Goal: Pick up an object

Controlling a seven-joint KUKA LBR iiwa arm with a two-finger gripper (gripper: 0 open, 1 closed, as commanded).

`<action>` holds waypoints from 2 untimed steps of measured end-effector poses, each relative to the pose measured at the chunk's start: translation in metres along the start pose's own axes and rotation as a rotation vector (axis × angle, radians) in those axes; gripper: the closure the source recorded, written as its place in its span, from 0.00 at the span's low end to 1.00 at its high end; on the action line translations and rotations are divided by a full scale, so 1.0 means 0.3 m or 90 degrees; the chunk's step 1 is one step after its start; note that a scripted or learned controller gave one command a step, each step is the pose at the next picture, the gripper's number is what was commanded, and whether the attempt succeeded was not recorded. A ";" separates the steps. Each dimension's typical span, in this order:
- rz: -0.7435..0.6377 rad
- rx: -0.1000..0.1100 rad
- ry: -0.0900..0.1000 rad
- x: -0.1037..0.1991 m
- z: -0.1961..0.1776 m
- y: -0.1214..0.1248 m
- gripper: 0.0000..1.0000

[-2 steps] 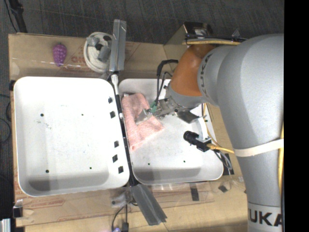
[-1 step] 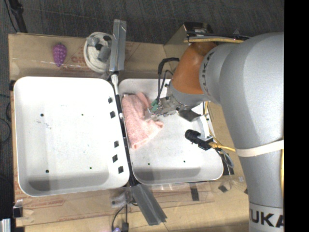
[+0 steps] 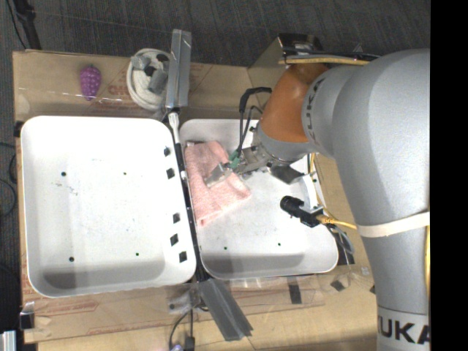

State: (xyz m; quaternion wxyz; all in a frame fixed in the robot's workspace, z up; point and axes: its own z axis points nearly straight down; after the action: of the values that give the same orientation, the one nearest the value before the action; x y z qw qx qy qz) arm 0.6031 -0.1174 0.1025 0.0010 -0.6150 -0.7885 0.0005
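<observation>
Gripper (image 3: 219,172) down on pink cloth (image 3: 212,185) in right bin (image 3: 292,258), jaws' state unclear; soft, light, pinch a raised fold.

I see dark grey carpet (image 3: 110,6) behind the brown bench (image 3: 219,75); a black cable (image 3: 22,9) crosses the floor's upper left corner.
</observation>
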 end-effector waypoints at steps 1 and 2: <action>-0.053 -0.001 -0.001 -0.155 0.033 0.021 0.00; -0.076 0.000 0.000 -0.065 0.036 -0.016 0.00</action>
State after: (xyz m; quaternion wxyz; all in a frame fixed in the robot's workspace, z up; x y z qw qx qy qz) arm 0.6032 -0.1375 0.0918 0.0012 -0.5671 -0.8236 0.0005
